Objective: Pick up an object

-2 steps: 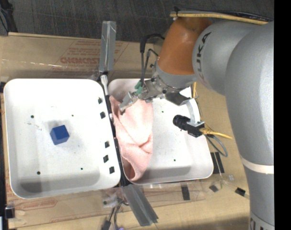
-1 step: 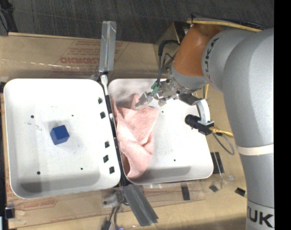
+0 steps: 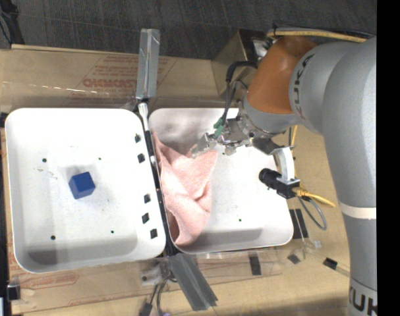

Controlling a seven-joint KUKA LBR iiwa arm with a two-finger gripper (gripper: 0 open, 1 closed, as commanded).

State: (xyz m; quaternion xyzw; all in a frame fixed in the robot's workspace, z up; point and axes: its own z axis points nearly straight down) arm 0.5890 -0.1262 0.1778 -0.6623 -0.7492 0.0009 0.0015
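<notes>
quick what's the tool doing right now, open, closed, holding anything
Tool: closed on the pink cloth, one edge lifted over the right bin.

Fixed above the worktop [image 3: 68, 64], looking down at a slant on both bins [image 3: 28, 196], close enough to crop the arm [image 3: 331, 84] at right.

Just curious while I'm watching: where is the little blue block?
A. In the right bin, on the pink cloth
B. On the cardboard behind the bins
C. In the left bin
C: the blue block sits alone on the floor of the left bin, while the pink cloth lies in the right bin.
</notes>
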